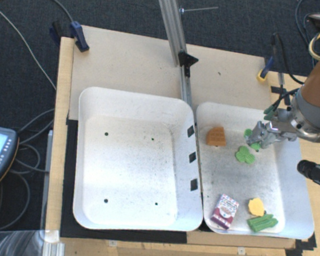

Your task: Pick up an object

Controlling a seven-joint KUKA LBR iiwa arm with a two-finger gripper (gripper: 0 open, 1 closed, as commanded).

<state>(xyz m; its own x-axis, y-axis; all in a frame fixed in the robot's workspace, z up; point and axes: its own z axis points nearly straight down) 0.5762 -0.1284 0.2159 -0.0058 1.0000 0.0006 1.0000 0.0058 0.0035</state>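
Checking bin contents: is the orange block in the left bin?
No, the orange block lies in the right bin, near its upper left corner.

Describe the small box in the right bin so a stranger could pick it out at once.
Look at the right bin, then along its near edge. The small box lies there at the left end, beside a yellow piece and a green piece. It alone is a flat printed rectangle in pink, white and dark purple; its neighbours are plain single colours.

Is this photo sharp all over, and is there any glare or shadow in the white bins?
Camera view: even, soft lighting, faint shadows; the left bin looks bright but not blown out; the orange block and green piece are soft-edged; the gripper is slightly blurred.
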